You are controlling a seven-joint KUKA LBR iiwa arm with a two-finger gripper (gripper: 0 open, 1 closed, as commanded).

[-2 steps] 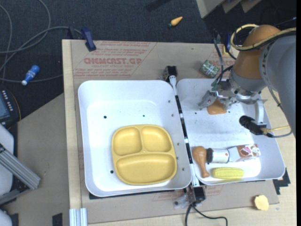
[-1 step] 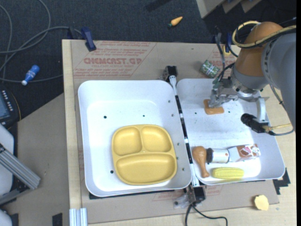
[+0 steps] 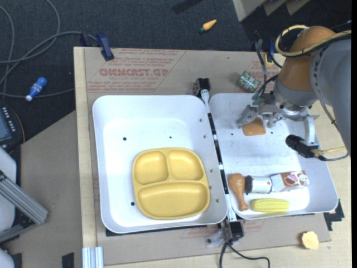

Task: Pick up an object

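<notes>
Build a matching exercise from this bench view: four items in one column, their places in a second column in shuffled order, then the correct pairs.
Items
1. yellow divided tray
2. corn cob
3. gripper
4. blue bottle

Places
A. on the dark floor, left of the bench
B. near edge of the right bin
C. in the left bin
D. over the far part of the right bin, by a brown piece

Pairs: 1-C, 2-B, 3-D, 4-A

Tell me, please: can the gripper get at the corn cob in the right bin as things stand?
Probably yes. The corn cob lies uncovered near the right bin's front edge, and the gripper is over the same bin.
</notes>
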